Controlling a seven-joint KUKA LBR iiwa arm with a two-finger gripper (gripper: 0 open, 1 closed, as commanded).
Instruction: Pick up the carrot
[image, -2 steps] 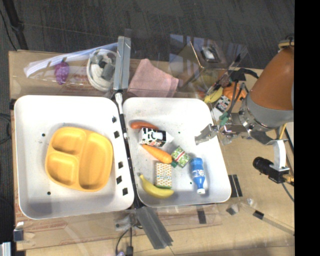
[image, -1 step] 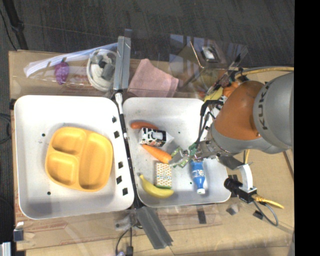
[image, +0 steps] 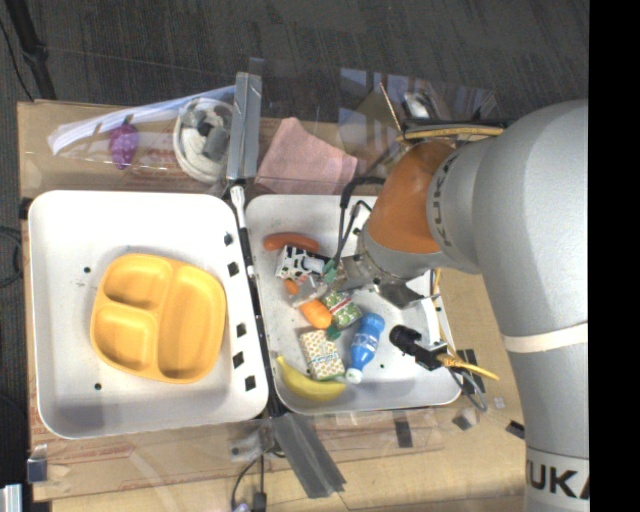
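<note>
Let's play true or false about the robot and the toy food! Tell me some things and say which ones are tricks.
1. The yellow tray sits in the left bin. True.
2. The carrot is on the yellow tray. False: it lies in the right bin, among the other toys.
3. The banana lies near the right bin's front edge. True.
4. The blue bottle is standing upright. False: it lies on its side.
5. The sausage is in the left bin. False: it is in the right bin.
</note>
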